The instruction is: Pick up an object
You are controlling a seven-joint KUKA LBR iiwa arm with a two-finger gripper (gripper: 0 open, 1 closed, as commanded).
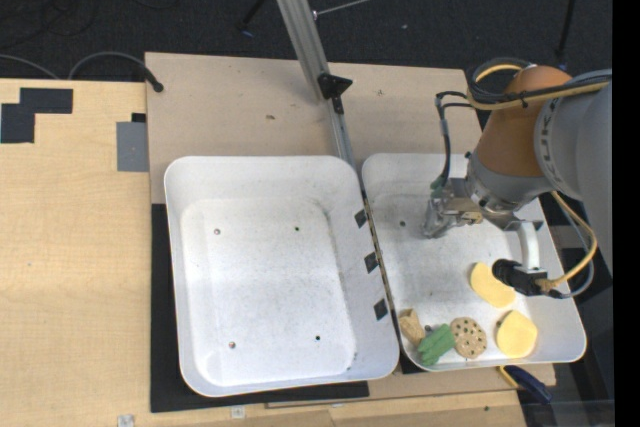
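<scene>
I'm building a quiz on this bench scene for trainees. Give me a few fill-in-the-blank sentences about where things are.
1. All the small objects lie in the ____ bin of the camera view.
2. The green object lies beside the round ____ cookie.
3. The gripper hangs over the right bin's ____ half, away from the objects.
4. There are ____ yellow pieces near the cookie.

Missing words: right; brown; far; two

My arm point(540, 130) enters from 3 o'clock; my gripper point(437, 220) sits over the right bin point(400, 177), toward 12. Left bin point(262, 275) lies at 9 beside it. At the right bin's 6 o'clock edge: cracker point(410, 325), wedge point(436, 343), cookie point(467, 337), two discs point(516, 334).
</scene>
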